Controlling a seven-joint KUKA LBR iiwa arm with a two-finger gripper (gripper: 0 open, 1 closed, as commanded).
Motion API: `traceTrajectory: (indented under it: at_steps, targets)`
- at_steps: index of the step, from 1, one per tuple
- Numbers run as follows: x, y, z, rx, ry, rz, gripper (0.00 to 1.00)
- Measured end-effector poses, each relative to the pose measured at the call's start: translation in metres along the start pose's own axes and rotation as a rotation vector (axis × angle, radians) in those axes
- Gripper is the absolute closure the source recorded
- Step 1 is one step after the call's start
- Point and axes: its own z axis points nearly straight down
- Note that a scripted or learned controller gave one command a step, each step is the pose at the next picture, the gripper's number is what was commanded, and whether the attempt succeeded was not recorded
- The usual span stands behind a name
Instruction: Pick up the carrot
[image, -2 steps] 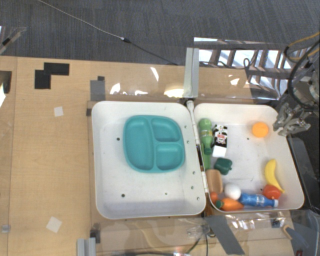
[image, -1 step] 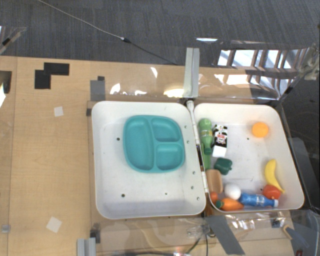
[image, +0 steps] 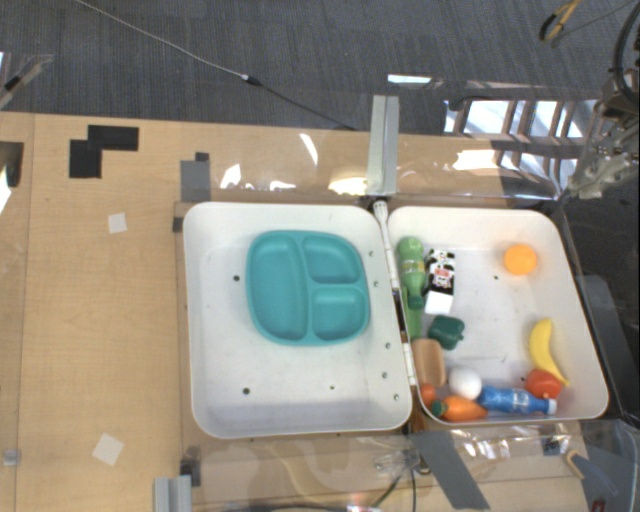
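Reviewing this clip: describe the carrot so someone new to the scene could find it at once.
Start at the right-hand white bin and go to its near left corner. The carrot lies there along the front wall, just below a white ball and left of a blue bottle. It is the one orange, tapered piece there; the orange ball sits far back.

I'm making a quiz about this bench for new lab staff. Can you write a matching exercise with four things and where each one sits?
Things:
1. carrot
2. teal plate
3. orange ball
4. banana

Places:
A. right bin, far right corner area
B. right bin, near edge beside the white ball
C. left bin, middle
D. right bin, along the right wall

Pairs: 1-B, 2-C, 3-A, 4-D
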Motion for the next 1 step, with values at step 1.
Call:
traceTrajectory:
  at_steps: [1]
  targets:
    - [0.0058, 0.024, 0.1474, -0.009, -0.002, -0.119, 1.0]
